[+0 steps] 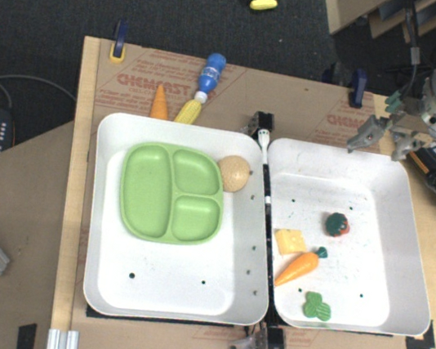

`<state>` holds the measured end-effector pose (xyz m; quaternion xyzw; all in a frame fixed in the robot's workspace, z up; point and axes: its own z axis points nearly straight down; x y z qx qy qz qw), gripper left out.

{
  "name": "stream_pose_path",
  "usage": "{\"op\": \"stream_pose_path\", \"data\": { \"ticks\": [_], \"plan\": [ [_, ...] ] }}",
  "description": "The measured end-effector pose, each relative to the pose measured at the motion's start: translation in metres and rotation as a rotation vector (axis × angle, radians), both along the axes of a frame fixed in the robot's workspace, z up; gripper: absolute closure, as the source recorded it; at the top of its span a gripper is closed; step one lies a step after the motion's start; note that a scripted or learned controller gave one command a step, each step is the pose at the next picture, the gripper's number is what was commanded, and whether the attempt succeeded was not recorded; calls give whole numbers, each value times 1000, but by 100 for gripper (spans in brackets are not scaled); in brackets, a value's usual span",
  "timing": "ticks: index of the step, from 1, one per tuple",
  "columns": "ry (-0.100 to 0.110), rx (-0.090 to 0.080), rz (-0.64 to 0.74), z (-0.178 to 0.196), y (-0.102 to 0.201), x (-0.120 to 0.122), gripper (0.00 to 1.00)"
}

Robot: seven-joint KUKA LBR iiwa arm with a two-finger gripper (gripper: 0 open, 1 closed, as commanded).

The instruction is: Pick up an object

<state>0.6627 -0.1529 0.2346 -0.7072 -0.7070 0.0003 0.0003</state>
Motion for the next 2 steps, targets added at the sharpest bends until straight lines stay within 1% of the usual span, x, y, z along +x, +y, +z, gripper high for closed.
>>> {"op": "stream_pose_path", "data": {
  "ticks": [1, 2],
  "plan": [
    [20, 6, -1, -146, 30, -94, 0],
    [-4, -1, -2, -126, 28, -86, 100]
  ]
}}
